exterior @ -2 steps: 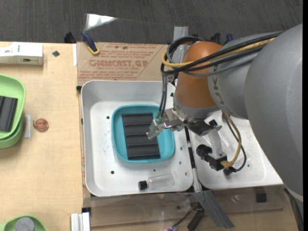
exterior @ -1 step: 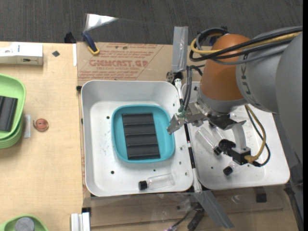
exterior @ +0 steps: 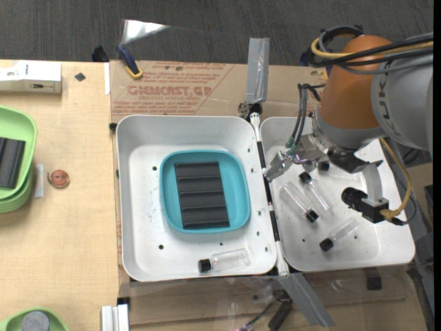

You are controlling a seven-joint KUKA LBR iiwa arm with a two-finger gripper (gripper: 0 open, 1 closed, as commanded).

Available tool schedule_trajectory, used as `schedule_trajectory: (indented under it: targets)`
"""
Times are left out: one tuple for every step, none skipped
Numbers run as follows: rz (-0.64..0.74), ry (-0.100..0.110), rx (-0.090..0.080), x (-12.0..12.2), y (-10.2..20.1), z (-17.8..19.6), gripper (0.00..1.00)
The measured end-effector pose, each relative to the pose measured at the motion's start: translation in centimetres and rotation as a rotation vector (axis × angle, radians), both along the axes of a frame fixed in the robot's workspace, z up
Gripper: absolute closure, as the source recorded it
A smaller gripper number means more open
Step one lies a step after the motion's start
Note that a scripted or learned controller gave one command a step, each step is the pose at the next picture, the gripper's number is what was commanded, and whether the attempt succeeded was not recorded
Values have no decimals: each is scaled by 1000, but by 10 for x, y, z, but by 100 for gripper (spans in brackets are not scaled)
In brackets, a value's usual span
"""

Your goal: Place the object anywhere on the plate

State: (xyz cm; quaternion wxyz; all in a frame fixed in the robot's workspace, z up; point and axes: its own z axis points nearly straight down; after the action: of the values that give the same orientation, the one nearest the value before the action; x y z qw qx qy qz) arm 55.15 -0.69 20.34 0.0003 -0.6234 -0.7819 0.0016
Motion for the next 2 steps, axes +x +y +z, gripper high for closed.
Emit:
schedule_trajectory:
  targets:
    - [2,3,-2,0,-1,8,100]
    - [100,1,1,4,20,-13,100]
